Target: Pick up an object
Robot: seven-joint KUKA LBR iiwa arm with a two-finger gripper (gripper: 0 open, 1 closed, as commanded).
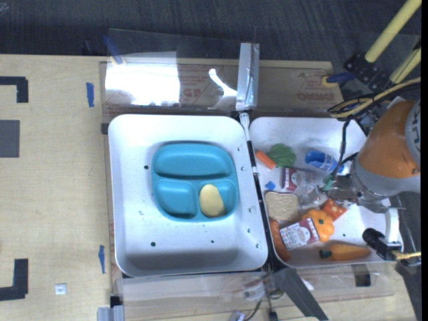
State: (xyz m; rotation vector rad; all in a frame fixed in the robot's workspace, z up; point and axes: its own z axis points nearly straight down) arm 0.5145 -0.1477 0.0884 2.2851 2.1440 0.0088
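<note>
Gripper: [332, 194] low over the right bin, at the end of the grey arm that comes in from the right; its tip is among the clutter, and whether it is spread, closed or gripping anything cannot be told.
Nearest things to the gripper: an orange toy piece [318, 223] lies just below and to the left of the tip; crumpled clear wrapping [309, 182] lies just to its left; a blue piece [317, 158] lies just above it. Whether any of them touches the tip cannot be made out.
Left bin: [127, 179] white and shallow, it holds a blue divided tray [180, 172].
Yellow egg-shaped object: [212, 200] rests in the lower right compartment of the blue tray, well apart from the gripper, across the divide between the bins.
Right bin: [294, 129] white, crowded with small items.
Left part of the right bin: a small orange piece [265, 159] next to a green leafy toy [282, 154]; below them a slice of toast [281, 206]; at the lower left a sausage-like piece [277, 239] against the bin wall.
Middle of the right bin: a red and white packet [289, 177] just above the toast, and a second red and white packet [297, 234] below it, beside the orange toy piece.
Lower edge of the right bin: a carrot [344, 251] lies lengthwise, below the gripper and apart from it.
Arm: orange band [391, 149] above the wrist, over the bin's right side.
</note>
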